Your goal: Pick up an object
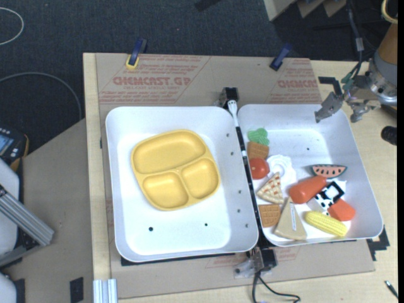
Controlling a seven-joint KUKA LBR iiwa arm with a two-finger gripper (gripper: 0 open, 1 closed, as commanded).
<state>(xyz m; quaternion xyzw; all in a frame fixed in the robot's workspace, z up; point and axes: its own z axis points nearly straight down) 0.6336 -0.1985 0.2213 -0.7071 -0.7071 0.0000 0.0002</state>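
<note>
**Two white bins, toy food heaped in the right one**

Two shallow white plastic bins sit side by side on the bench: the left bin (120,169) holds a yellow three-compartment plastic plate (175,168), and the right bin (303,128) holds a cluster of toy food in its near half.

Along the right bin's left wall lie a green leafy piece (257,135), a brown waffle-like block (257,151) and a red tomato (259,167). Just beside them sit a triangular pizza slice (272,189), a tan cracker square (269,214) and a beige wedge (291,223). Further right are an orange-red sausage-shaped piece (307,189), a watermelon slice (329,170), a black-and-white checkered piece (329,196), a small orange lump (343,211) and a yellow corn cob (326,223).

The grey two-finger gripper (344,106) hovers at the far right corner of the right bin, well apart from the toy heap. Its fingers look spread, with nothing between them; one dark fingertip (327,110) hangs over the bare bin floor near the rim.
</note>
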